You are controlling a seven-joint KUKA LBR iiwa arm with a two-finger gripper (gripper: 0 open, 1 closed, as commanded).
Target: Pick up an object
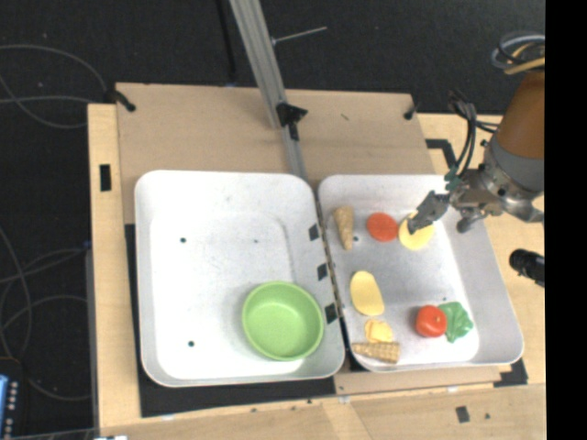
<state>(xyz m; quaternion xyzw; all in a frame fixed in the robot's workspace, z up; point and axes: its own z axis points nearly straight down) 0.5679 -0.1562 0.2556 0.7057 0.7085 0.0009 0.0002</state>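
Grey arm, orange band, seemingly dark cables.

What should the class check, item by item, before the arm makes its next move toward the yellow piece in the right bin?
1. Gripper over the right bin: ok.
2. Gripper at the yellow piece: ok, its tip overlaps the piece's upper edge.
3. Yellow piece between the fingers: cannot tell.
4. Orange-red round piece apart from the target: not ok, it lies right beside it.
5. Green bowl out of the way: ok, it sits in the left bin.
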